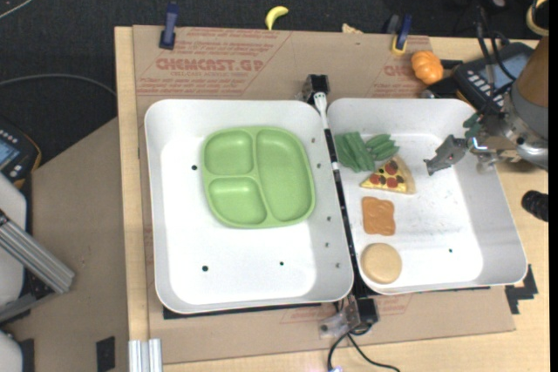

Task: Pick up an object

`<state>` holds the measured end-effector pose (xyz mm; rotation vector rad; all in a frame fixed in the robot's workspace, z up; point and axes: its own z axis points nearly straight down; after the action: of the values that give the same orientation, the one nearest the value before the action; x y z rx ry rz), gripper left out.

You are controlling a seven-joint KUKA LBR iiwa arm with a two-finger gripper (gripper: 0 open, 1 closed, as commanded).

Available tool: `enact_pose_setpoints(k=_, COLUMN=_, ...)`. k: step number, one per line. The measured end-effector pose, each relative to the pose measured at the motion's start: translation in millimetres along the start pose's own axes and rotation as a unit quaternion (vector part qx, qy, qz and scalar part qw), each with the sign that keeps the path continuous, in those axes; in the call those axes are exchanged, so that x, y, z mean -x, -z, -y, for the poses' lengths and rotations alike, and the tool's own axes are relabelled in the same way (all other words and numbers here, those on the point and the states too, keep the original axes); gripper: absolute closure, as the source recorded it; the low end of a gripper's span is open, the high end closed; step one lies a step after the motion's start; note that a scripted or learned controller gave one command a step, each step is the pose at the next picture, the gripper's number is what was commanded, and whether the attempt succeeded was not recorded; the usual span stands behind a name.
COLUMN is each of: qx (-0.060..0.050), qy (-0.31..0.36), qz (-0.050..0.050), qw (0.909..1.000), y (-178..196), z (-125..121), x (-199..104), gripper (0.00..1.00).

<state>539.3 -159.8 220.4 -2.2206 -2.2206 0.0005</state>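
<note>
Two shallow white plastic bins are sat side by side on a cardboard sheet (218, 65). The left bin (174, 274) is taken up by a smooth green divided plate (259, 177) with three compartments. Along the left side of the right bin (488, 248), four toy foods are lined up: ridged green beans (362, 148) farthest, then a pizza slice (389, 177), a flat brown toast-like piece (378, 215), and a round tan cookie-like disc (382, 262) nearest. The gripper (436, 162) is seen over the right bin, fingers spread apart with nothing between them, just right of the pizza.
</note>
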Motion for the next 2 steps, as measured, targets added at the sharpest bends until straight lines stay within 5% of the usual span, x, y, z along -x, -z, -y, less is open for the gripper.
enact_pose_setpoints(k=1, qx=-0.003, qy=0.003, qz=-0.002, qw=1.0, y=-3.0, z=62.9, x=-77.6, gripper=0.0)
enact_pose_setpoints(k=2, qx=0.002, qy=0.004, qz=-0.001, qw=1.0, y=16.6, z=59.4, x=-153.9, gripper=0.0)
